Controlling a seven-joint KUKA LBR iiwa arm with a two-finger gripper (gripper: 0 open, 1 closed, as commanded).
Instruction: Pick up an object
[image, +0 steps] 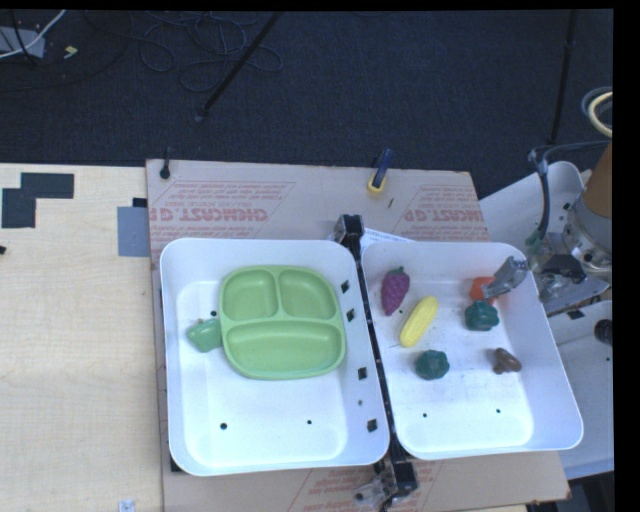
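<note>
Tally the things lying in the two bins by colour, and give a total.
Green: 4 - divided plate, small green piece, two dark green toys
Purple: 1 - grapes
Yellow: 1 - corn cob
Orange: 1 - toy
Brown: 1 - toy
Total: 8

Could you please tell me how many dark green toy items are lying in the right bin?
2: one dark green toy near the right wall, just below the gripper; the other mid-bin, below the yellow corn. Nothing seems hidden.
</note>
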